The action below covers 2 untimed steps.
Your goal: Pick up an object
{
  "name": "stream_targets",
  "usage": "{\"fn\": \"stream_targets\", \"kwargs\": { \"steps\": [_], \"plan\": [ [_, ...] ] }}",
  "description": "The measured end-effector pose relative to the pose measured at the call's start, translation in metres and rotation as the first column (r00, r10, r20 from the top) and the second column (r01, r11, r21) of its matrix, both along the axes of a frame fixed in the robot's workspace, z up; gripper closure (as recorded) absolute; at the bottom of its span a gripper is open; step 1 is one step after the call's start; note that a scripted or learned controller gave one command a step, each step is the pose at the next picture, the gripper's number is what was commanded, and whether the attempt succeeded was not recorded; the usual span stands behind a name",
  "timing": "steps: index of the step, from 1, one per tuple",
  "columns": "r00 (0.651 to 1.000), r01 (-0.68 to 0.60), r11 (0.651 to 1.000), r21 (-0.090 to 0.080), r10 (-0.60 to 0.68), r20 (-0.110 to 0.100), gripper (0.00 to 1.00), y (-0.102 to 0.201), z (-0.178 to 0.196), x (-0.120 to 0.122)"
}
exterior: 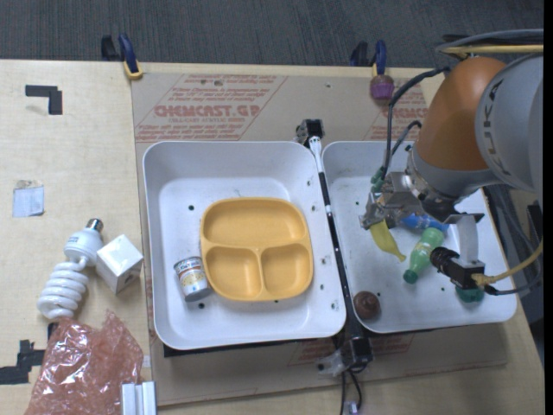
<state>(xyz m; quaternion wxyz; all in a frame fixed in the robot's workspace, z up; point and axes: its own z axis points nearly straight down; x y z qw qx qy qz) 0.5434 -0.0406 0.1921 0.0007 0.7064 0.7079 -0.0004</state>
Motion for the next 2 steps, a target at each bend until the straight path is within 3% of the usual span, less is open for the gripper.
{"fn": "stream_targets", "kwargs": {
  "steps": [1, 2],
  "plan": [
    [1.0, 0.0, 1.0, 0.0, 0.0, 0.0, 1.0, -0.013, 0.0, 0.021],
    [1.0, 0.002, 1.0, 0.001, -0.002, -0.002, 1.0, -0.009, 0.016, -0.008]
  ]
}}
